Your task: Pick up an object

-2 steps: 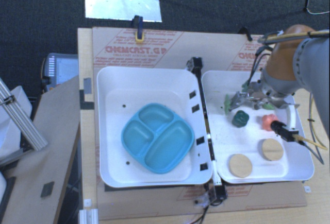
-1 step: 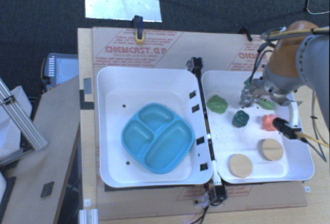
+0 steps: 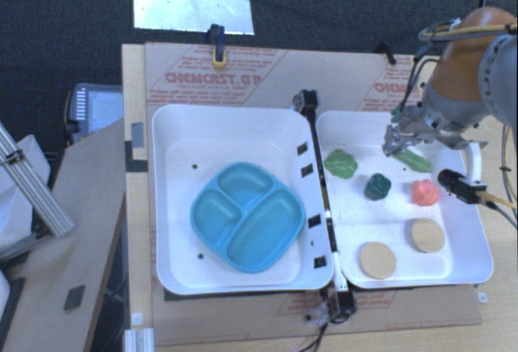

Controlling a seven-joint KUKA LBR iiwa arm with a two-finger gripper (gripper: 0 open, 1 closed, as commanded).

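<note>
The left bin (image 3: 174, 140) holds a blue divided plate (image 3: 247, 215). In the right bin (image 3: 477, 249) lie a green leafy piece (image 3: 341, 163), a dark green lump (image 3: 377, 187), a pink lump (image 3: 425, 192) and two tan discs (image 3: 377, 260). The gripper (image 3: 398, 145) is low over a light green piece (image 3: 414, 160) near the back wall.

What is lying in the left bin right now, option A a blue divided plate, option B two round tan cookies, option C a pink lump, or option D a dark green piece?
A: the blue divided plate lies alone in the left bin, while the tan cookies, pink lump and dark green piece all lie in the right bin.
</note>
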